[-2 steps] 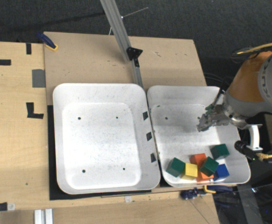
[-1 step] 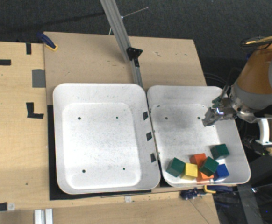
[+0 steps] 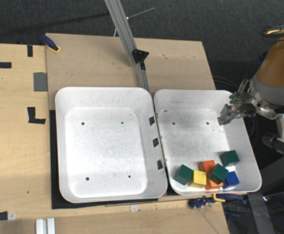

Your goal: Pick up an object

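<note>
the blocks sit bunched in the near right corner of the right bin (image 3: 191, 130), most of them touching. nearest the front wall are a yellow block (image 3: 199, 178), an orange block (image 3: 213, 183) and a blue block (image 3: 231, 179), side by side. a dark green block (image 3: 184, 174) lies at the left end of the bunch, touching the yellow one. just behind them sit a second green block (image 3: 219, 171) and a red-orange block (image 3: 207, 165), and a third green block (image 3: 229, 157) rests a little farther back, near the bin's right wall. farther still, by the far right part of that bin, the gripper (image 3: 226, 115) hangs low over the floor, well apart from the blocks, with nothing between its tips; the jaws look narrow, nearly together. the left bin (image 3: 73, 101) lies just beside the right bin. beyond both, a grey metal rail (image 3: 123, 24) slants across the wooden bench (image 3: 83, 57).
</note>
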`<state>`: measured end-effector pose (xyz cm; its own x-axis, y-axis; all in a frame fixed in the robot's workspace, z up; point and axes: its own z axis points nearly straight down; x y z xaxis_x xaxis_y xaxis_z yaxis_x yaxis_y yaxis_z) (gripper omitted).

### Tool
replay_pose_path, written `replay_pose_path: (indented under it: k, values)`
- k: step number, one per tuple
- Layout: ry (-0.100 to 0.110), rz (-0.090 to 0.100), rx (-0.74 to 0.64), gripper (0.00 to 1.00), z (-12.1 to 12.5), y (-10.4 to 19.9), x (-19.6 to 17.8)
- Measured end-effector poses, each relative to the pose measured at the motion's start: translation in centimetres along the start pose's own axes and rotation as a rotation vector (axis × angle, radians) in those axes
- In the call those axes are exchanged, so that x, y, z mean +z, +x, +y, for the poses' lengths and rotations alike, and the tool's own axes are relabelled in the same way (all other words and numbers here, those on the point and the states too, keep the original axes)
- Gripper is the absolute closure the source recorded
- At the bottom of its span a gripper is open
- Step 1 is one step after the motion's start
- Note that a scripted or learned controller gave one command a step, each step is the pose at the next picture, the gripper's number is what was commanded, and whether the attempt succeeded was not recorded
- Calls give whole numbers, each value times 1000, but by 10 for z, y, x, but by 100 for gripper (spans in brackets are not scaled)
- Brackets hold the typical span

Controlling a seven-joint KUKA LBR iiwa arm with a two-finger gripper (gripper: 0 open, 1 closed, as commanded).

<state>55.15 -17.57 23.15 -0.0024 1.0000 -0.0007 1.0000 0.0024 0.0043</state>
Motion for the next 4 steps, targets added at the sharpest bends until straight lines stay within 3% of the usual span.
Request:
replay_pose_path:
  k: [1, 3, 4]
  values:
    - [5, 2, -4, 100, 12, 52, 6]
    - [4, 3, -5, 100, 14, 149, -4]
    - [8, 2, -4, 100, 16, 205, 8]
